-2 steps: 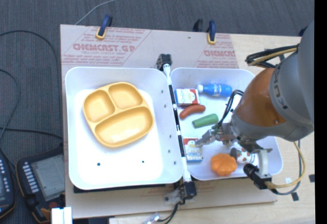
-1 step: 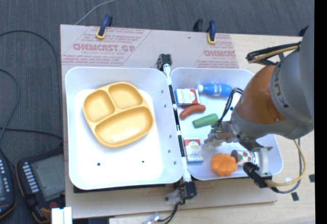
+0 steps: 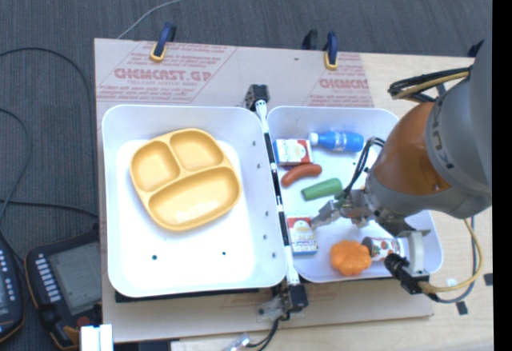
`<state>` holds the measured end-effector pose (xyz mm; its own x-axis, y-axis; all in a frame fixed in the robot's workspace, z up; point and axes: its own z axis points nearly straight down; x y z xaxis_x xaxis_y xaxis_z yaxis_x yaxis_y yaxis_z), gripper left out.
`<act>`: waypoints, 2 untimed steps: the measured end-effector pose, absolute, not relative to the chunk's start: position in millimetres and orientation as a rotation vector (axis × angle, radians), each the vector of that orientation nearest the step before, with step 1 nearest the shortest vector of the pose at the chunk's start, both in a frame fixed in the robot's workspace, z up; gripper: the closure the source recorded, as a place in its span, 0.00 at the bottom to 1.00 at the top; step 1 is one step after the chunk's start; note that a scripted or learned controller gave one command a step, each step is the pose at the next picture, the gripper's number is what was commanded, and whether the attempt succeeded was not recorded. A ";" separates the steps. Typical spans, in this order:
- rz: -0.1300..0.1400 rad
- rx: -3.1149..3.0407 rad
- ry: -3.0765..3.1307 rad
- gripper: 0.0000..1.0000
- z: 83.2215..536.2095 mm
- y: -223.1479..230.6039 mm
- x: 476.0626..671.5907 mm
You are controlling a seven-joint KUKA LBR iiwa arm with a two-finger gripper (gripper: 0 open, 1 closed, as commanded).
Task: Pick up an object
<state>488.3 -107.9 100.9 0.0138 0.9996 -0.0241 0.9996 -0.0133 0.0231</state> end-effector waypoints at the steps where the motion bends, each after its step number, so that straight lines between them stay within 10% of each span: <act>1: -0.003 2.213 2.182 0.00 91.0 -110.2 487.6; 2: 0.001 2.218 2.214 0.00 87.9 -100.8 519.9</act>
